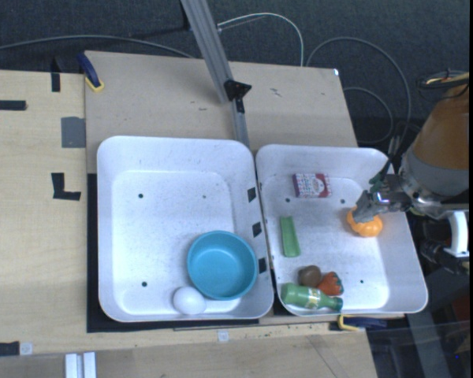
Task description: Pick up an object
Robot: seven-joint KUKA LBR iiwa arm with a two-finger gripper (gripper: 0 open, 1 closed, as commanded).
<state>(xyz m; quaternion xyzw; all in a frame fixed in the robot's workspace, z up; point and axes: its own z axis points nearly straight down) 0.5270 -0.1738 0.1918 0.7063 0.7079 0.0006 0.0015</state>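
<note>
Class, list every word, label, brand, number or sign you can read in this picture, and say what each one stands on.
No text reads legibly.
Red and white packet in the right bin: a printed patch, too blurred to read.
Green bottle at the front of that bin: any label too small to tell.
Blue bowl and white ball in the left bin: no markings seen.

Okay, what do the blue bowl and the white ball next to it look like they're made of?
The blue bowl looks like plastic: uniform colour, smooth matte-to-satin surface, thin rim. The white ball is smooth and plain, possibly plastic or foam; the view is too coarse to say which.
</note>
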